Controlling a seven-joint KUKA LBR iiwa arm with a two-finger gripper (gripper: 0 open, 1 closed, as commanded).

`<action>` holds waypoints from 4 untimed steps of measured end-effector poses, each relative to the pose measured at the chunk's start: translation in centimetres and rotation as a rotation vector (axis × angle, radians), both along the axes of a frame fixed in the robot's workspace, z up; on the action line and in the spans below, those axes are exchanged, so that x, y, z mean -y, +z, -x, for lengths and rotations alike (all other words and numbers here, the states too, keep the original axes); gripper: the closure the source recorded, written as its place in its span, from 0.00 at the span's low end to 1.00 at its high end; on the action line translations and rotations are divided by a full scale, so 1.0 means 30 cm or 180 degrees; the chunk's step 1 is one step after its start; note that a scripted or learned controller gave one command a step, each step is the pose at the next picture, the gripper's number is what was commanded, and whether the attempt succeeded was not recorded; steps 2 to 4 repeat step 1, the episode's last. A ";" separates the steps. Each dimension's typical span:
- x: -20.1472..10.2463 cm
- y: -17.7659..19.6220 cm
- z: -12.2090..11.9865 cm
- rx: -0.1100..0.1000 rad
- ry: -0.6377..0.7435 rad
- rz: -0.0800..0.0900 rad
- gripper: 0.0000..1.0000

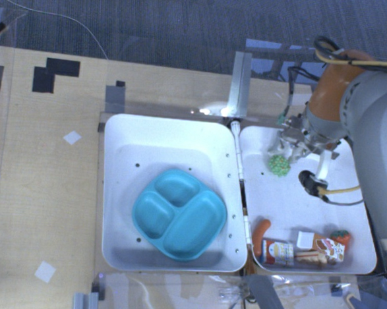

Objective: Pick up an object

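In the right bin [361,215], a small green knobbly ball [279,165] lies near the back left. My gripper [288,148] hangs just above and behind the ball, at the end of the grey arm with the orange band [330,94]. I see nothing held in it. Along the bin's front wall lie an orange carrot-like piece [260,234], a printed packet [286,253], a small white block [304,239] and an orange carton [332,247].
The left bin [124,152] holds a blue divided plate [179,212], tilted toward its front right. A metal divider [241,180] runs between the bins. A black fitting with a yellow hose [314,184] hangs from the wrist over the right bin's middle.
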State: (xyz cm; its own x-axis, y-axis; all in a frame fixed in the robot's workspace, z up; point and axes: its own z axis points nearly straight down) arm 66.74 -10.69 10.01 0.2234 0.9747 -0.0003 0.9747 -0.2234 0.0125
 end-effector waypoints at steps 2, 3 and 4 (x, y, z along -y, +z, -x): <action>-0.166 0.300 0.070 -0.0018 0.0322 -0.0006 1.00; -0.166 0.300 0.070 -0.0018 0.0322 -0.0006 1.00; -0.166 0.300 0.070 -0.0018 0.0322 -0.0006 1.00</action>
